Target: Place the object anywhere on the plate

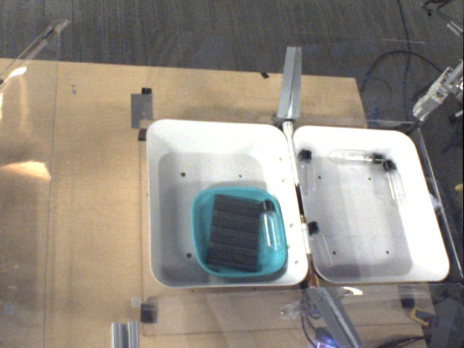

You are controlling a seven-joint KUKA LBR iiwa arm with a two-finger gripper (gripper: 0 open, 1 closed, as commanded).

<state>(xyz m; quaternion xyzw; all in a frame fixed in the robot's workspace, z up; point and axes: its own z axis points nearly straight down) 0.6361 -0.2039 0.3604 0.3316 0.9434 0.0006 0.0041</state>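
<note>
A teal plate [239,232] sat in the near part of the left bin [163,194], with a dark ribbed block [233,232] on it and a clear bottle [271,226] lying at the block's right. The gripper [437,93] hung far right, beyond the right bin [428,216]; I couldn't tell its state.

The arm [441,93] pokes in at the top right, cut off by the frame edge, tool state unreadable. On the teal plate [199,227], the black ridged block [233,232] hides much of the floor; the clear item [271,227] beside it stays too faint to identify.
</note>
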